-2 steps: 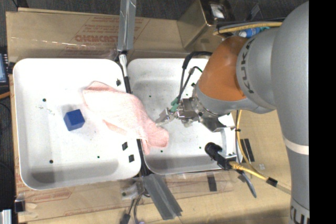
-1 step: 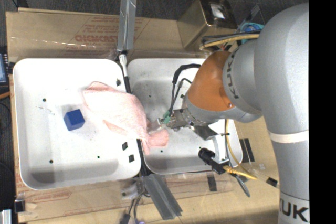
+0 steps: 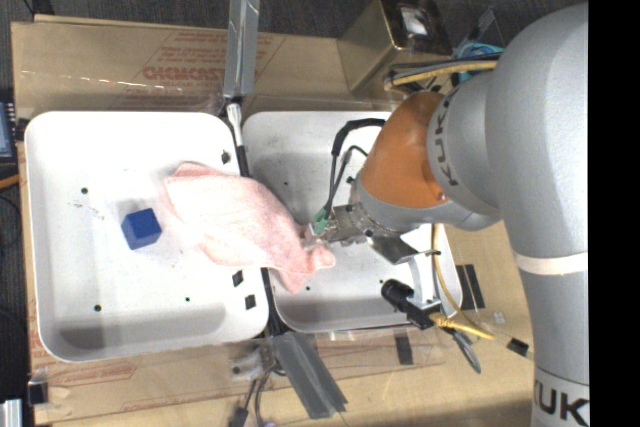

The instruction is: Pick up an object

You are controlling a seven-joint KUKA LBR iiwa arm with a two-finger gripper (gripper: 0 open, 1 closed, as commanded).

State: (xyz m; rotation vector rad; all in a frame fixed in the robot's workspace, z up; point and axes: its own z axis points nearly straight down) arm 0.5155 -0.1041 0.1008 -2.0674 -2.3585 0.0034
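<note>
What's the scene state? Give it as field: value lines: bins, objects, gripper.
left bin: holds blue cube and most of pink cloth
right bin: one end of the cloth lies in it
cloth: draped over the divide between the two bins
cube: apart from the cloth, to its left in the view
gripper: low in the right bin, at the cloth's end
grasp: cannot tell

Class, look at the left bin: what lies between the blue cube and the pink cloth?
In the camera view, bare white bin floor separates the blue cube from the pink cloth draped over the divider.
</note>
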